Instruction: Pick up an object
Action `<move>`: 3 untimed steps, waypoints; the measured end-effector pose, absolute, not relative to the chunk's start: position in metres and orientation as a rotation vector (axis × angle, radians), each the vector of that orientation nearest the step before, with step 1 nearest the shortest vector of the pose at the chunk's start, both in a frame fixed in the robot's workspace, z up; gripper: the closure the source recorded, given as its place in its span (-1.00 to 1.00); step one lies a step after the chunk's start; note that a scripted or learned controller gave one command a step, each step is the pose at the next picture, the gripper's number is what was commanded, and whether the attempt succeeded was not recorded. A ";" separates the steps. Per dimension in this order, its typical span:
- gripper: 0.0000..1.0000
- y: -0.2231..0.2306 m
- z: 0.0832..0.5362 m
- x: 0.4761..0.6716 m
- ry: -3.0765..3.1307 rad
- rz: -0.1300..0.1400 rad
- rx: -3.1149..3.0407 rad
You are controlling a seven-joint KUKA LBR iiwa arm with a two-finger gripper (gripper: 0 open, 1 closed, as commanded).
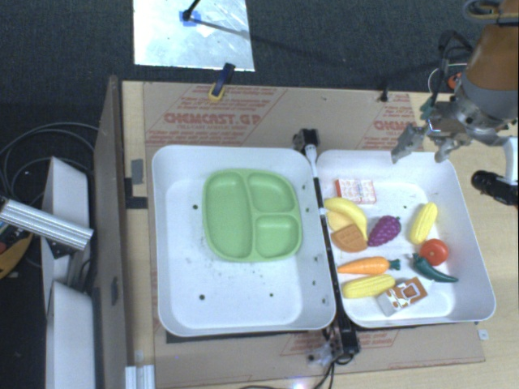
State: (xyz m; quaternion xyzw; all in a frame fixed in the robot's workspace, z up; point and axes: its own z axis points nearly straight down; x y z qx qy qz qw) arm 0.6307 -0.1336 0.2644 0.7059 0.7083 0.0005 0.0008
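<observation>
The right bin (462, 217) holds several toy foods: a red-and-white packet (356, 190), a banana (345, 211), a brown toast slice (349, 237), purple grapes (384, 230), a yellow corn cob (422, 222), a red tomato (434, 251), a green pepper (438, 271), a carrot (365, 266), a second yellow piece (368, 286) and a small brown-and-white box (401, 295). My gripper (426, 144) hangs open above the bin's far right edge, apart from all of them, with nothing between its fingers.
The left bin (178, 241) bears a green divided plate (250, 215). A black clamp (307, 140) sits at the far end of the seam between the bins. Cardboard lies under both bins. Cables and white boxes stand at the left.
</observation>
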 end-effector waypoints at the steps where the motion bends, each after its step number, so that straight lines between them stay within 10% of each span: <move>1: -1.00 -0.121 0.160 0.556 2.230 -0.011 2.230; 2: -1.00 -0.131 0.086 0.563 2.224 -0.004 2.224; 3: 1.00 -0.130 0.101 0.565 2.221 0.003 2.218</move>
